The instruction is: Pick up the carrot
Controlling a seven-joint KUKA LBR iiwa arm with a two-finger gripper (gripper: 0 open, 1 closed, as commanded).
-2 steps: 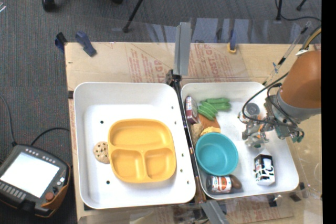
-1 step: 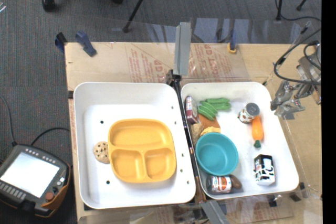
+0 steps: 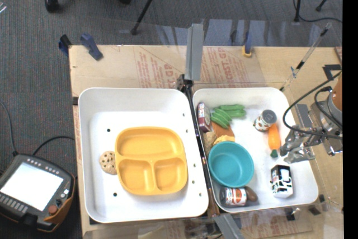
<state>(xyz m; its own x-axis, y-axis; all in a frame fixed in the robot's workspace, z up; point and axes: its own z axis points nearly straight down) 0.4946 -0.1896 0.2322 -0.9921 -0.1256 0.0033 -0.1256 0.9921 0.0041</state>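
The carrot [image 3: 273,137] lies in the right bin [image 3: 254,95], near its right wall, just right of a small jar [image 3: 265,120] and above a black-and-white carton [image 3: 282,181]. The gripper [image 3: 296,149] hangs at the bin's right edge, near the carrot; whether it is open I cannot tell, and nothing shows in its grasp. Best to center over the carrot's middle, close across its narrow width, and steer clear of jar and wall.

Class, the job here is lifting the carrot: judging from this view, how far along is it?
Nothing looks done yet: the carrot lies in the right bin, near its right wall, between the small jar and the milk carton. In hand: the tool sits at that bin's right rim, beside the carrot. Left: closing on the carrot and lifting it.
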